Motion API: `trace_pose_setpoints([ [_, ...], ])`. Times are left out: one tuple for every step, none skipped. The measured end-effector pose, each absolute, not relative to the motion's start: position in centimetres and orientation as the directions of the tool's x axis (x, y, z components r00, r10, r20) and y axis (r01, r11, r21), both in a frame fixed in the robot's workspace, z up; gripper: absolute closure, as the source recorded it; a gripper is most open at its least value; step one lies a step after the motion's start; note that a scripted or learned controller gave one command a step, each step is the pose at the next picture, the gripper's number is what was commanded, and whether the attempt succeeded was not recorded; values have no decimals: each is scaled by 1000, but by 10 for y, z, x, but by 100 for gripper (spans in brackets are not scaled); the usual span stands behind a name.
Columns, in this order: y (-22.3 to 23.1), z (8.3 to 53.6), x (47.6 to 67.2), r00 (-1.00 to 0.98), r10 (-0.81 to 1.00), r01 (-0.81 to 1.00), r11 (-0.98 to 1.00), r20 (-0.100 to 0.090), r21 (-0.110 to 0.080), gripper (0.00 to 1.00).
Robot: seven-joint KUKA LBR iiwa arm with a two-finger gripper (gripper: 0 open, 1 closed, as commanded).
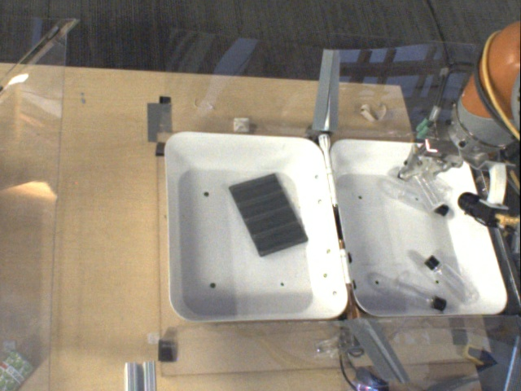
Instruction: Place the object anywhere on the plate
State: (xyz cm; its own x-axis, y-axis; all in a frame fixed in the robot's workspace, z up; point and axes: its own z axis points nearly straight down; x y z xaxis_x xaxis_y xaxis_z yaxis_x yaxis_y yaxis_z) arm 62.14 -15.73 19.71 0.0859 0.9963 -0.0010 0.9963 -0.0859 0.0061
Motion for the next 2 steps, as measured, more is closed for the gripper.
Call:
trace_pose_setpoints([
  [-168,218,641,496,868,868,-496,1,4,100],
  [-177,281,660,757,653,653,-757,0,2,100],
])
